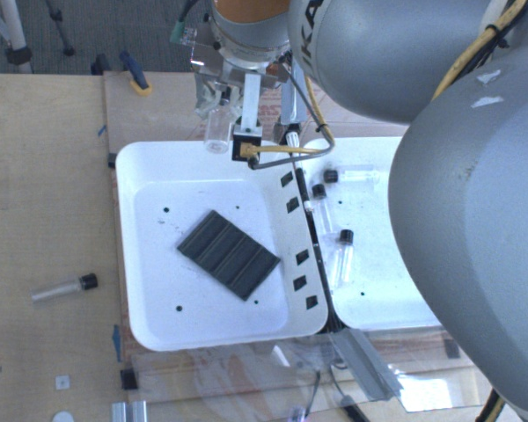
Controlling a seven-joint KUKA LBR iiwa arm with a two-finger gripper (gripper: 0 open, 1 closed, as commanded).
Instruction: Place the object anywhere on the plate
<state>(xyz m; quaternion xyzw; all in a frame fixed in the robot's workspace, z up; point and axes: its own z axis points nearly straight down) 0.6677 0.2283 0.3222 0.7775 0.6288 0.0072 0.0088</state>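
while the claw [213,102] hangs beyond the far side of the plate [228,255] in the camera view, a clear tube [216,135] stands upright right under it, above the far rim of the left bin [158,167] that holds the plate; from this slant i cannot tell whether the claw is clamped on that tube or merely above it. the plate is a dark ribbed slab lying flat on the bin floor, turned at an angle, with nothing on it. right of the plate, past the wall between the bins, capped tubes [343,249] lie loose in the right bin [370,280], and left of the plate one more capped tube [62,288] lies out on the desk [44,192]. i judge the step in hand to be the carry to the plate. done well, it would bring the claw over the plate's middle rather than a corner, then lower it until the tube's base meets the ribs before letting go. a round tube will probably tip and roll, so a low, gentle release suits best, and the grooves may help catch it. if the tube is not truly held, the grasp should be redone first.
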